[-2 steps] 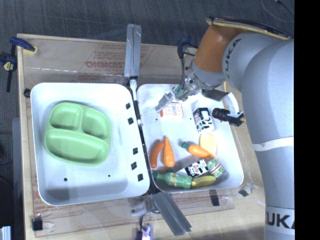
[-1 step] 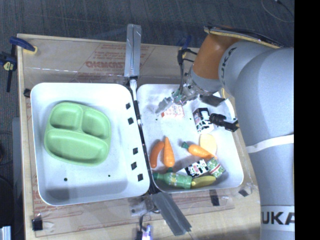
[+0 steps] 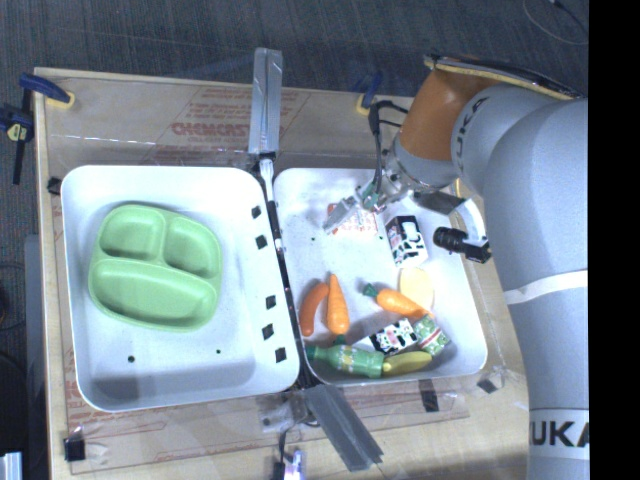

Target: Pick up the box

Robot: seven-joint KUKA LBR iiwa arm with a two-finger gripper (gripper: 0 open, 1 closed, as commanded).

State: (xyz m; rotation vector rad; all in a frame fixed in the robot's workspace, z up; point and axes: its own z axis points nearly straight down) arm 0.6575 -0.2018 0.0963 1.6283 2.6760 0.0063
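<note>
Since the box point(image 3: 353, 222) lies flat at the back of the right bin point(image 3: 478, 313), the gripper point(image 3: 362, 204) hangs low directly over it. Whether it grips anything, I cannot tell.

Wooden bench point(image 3: 150, 108) carries two white bins side by side, touching along the middle. Left bin point(image 3: 80, 368) sits toward nine o'clock, right bin point(image 3: 300, 193) toward three. Blue clamps point(image 3: 45, 90) grip the bench edge up at ten o'clock, another point(image 3: 370, 86) near one o'clock.
</note>
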